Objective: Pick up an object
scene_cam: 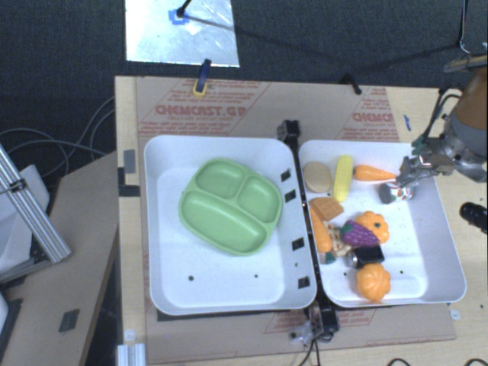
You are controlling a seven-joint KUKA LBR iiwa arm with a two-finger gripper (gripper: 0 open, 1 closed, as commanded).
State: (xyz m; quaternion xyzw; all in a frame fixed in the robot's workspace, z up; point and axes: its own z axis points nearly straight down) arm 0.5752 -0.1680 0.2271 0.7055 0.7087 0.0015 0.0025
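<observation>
Claw (402, 183) hangs low over the right bin (446, 239), just beside the carrot (374, 173); whether it is parted or closed I cannot tell. Corn (342, 178), grapes (361, 235) and a pumpkin (373, 281) lie nearby. A green plate (230, 206) sits in the left bin (164, 166).

The tool (402, 183) hovers over the right bin (438, 235) beside a carrot (374, 173).
</observation>
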